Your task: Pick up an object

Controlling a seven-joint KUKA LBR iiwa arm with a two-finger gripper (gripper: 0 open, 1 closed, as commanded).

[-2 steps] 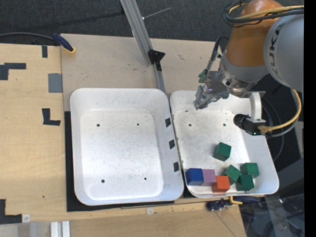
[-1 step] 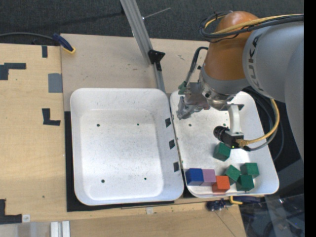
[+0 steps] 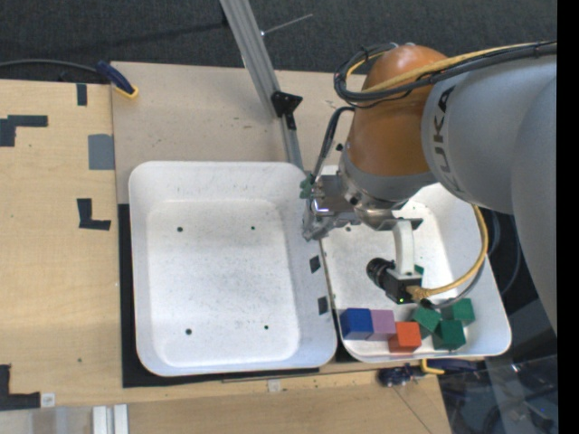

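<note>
Pincer [image 3: 318, 217] was seen low at the dividing wall between the two white bins, on the edge of the right bin [image 3: 496, 331], with the left bin [image 3: 217, 260] lying directly on its far side from the arm. Whether it was open or closed could not be told (the wrist and the grey arm's bulk covered it from above), and nothing could be seen held in it.

The task's candidates were all gathered in one cluster, well apart from the pincer, toward the view's lower edge and somewhat to the arm's side of it. Nearest the pincer was a blue cube [image 3: 357, 322]; just beyond that a pale purple block [image 3: 384, 321] was pressed against it, then an orange cube [image 3: 407, 335], and farthest off were several green blocks [image 3: 450, 333]. No piece lay under or beside the pincer itself.

The step in hand was judged to be the approach, with no grasp yet made. For the next move, a shift along the dividing wall toward the cluster would be called for, then a descent over one piece. The blue cube was judged the easiest choice, since its pincer-facing sides were left free, whereas the others were crowded together.
</note>
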